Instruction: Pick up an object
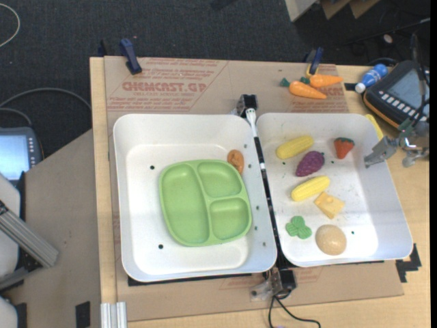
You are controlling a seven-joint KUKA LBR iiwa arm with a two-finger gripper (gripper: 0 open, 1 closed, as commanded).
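The right bin [382, 238] holds several toy foods: a yellow corn cob [294, 147], purple grapes [310, 162], a red strawberry [343, 147], a second yellow piece [310, 188], a cheese wedge [330, 205], a green leafy piece [298, 227] and a beige round piece [331, 240]. My gripper [393, 154] hangs over the right bin's upper right rim, to the right of the strawberry and apart from all the foods. Nothing shows in its grasp.
The left bin [136, 156] bears a green divided plate [205, 202] and a small orange piece [235, 159] by its right wall. Two toy carrots [308, 87] lie on the cardboard behind the right bin. A black handheld device [399, 98] and a blue bottle [373, 76] sit at the far right.
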